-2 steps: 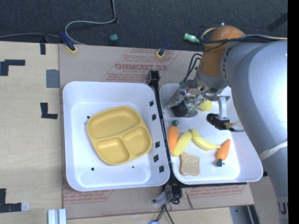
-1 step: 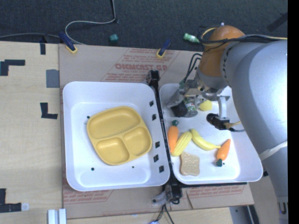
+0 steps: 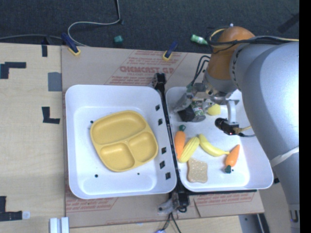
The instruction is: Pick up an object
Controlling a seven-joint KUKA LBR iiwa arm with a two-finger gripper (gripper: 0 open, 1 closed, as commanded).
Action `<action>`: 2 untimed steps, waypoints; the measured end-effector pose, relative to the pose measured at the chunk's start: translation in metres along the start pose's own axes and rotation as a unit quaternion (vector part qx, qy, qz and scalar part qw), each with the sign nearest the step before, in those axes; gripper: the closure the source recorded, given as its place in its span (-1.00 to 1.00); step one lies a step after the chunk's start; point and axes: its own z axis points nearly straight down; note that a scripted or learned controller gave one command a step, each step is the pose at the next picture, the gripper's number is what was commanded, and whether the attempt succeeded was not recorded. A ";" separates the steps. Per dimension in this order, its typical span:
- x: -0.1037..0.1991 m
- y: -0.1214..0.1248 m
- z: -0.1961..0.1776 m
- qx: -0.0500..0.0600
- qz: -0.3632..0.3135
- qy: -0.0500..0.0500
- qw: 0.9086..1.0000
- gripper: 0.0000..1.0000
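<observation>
Holding toy food (image 3: 194, 149) (corn, carrots, banana, bread): right bin (image 3: 255, 176).

From my seat, the arm (image 3: 272, 81) runs off the right edge and its bulk covers the far right corner of the right bin (image 3: 243, 181). The gripper (image 3: 194, 108) is a dark blur, and I cannot tell how it stands. A small yellow thing (image 3: 214, 110) beside it is partly hidden, too unclear to name.
</observation>
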 end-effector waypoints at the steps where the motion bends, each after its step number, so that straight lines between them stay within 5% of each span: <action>1: 0.000 0.000 0.000 0.000 0.000 -0.001 1.000 -1.00; 2: 0.000 0.000 0.000 0.000 0.000 0.000 1.000 -1.00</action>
